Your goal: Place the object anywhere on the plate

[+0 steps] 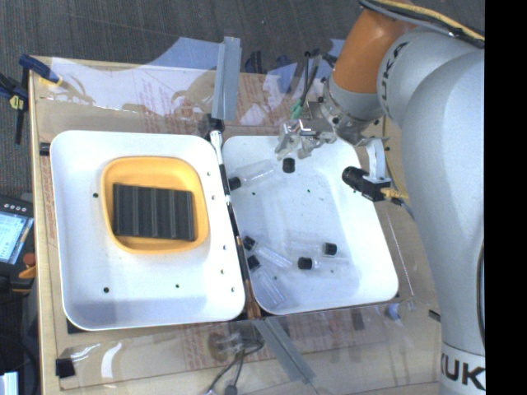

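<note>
1. Hanging over the 12 o'clock edge of the right bin (pixel 372 276): the gripper (pixel 292 142), on the grey arm (pixel 436 97) with the orange band.
2. Cannot tell if open or shut.
3. Sitting just under the gripper, at its 6 o'clock: a small black piece (pixel 288 164). Cannot tell if held.
4. Lying low in the right bin, toward 6 o'clock: clear tubes with black caps (pixel 305 263), near each other.
5. Resting in the middle of the left bin (pixel 82 286): the yellow plate (pixel 152 169), with a dark ridged block (pixel 154 211) on it, off at 9 o'clock from the gripper, well apart.
</note>
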Motion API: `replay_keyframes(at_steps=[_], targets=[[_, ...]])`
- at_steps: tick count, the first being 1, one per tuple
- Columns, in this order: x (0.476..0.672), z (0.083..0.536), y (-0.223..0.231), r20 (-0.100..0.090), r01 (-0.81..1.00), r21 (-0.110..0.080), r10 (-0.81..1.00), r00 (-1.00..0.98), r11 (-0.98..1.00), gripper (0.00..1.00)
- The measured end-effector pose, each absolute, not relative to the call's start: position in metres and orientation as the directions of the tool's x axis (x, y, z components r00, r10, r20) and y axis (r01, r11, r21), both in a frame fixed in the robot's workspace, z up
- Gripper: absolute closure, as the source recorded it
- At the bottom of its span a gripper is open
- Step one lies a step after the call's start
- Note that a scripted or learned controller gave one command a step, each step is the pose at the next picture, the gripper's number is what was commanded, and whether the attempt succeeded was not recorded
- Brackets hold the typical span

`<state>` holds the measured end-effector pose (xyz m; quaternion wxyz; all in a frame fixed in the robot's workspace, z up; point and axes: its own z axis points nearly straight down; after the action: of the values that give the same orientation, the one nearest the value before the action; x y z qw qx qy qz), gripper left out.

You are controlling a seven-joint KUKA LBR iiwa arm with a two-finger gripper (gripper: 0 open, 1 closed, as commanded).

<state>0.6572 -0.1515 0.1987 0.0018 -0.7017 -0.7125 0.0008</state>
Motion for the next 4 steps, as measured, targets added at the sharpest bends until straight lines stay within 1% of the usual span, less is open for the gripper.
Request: replay_keyframes(at_steps=[1, 2, 3, 4], targets=[[0.657, 0.227, -0.11, 0.0, 0.978, -0.001, 0.978, -0.208, 0.208, 1.0], [0.631, 0.237, -0.078, 0.001, 0.949, -0.003, 0.949, -0.316, 0.316, 1.0], [0.634, 0.237, -0.048, 0.003, 0.865, -0.006, 0.865, -0.501, 0.501, 1.0], [0.638, 0.229, -0.019, 0.003, 0.733, -0.004, 0.733, -0.68, 0.68, 1.0]])
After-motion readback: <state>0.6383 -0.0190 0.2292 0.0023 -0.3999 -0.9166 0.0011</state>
